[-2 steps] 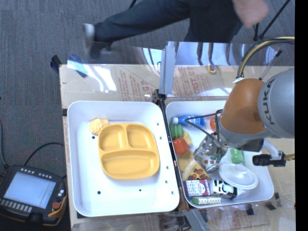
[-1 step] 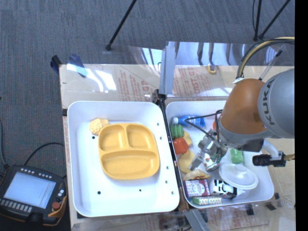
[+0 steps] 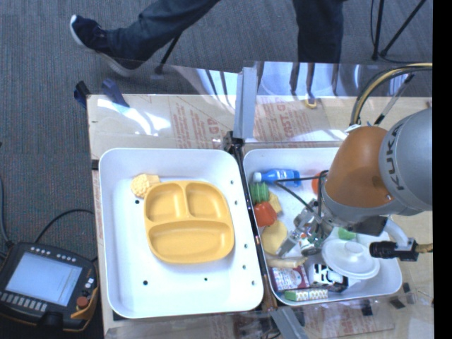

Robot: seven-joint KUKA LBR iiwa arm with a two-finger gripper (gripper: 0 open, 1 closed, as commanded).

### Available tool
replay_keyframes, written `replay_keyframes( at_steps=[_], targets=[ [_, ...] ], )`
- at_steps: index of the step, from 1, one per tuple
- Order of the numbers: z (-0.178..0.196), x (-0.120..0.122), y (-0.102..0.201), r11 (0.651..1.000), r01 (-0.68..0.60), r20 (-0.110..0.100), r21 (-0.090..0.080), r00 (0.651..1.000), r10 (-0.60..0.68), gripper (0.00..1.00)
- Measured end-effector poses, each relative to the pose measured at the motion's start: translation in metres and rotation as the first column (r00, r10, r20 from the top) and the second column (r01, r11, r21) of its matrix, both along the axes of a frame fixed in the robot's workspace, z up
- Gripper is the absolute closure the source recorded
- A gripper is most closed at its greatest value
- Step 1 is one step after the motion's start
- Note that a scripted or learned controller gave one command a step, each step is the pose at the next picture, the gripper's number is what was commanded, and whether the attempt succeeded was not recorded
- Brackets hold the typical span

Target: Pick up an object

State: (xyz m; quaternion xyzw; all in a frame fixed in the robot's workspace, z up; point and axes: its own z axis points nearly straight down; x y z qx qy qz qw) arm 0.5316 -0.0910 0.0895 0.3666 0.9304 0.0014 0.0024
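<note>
My gripper (image 3: 302, 234) hangs low in the right bin (image 3: 393, 282), below the arm's orange band (image 3: 359, 172). It sits among the toys, just right of a pale yellow piece (image 3: 274, 238) and a red pepper (image 3: 265, 215). A white round lid (image 3: 351, 260) lies just to its right. Nothing can be seen held in it. A blue bottle (image 3: 278, 176) and a green vegetable (image 3: 260, 193) lie further back in that bin. Near the front wall lie a red packet (image 3: 289, 278), a black-and-white item (image 3: 329, 275) and a green bar (image 3: 306, 296).
The left bin (image 3: 120, 274) holds a yellow divided plate (image 3: 189, 220) and a small yellow corn-like toy (image 3: 143, 184) at its back left. A teach pendant (image 3: 44, 282) lies on the floor at the lower left. A person's legs (image 3: 141, 34) pass behind the bench.
</note>
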Motion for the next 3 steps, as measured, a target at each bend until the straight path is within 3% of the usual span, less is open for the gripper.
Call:
replay_keyframes(
  at_steps=[1,2,3],
  targets=[
    [-0.003,0.014,-0.012,0.992,0.124,-0.007,0.0,0.992,-0.124,0.0],
    [0.0,-0.015,-0.004,0.99,0.14,0.003,-0.001,0.99,-0.14,0.0],
    [0.008,-0.016,-0.004,0.99,0.139,-0.002,0.0,0.99,-0.139,1.0]
  ],
)
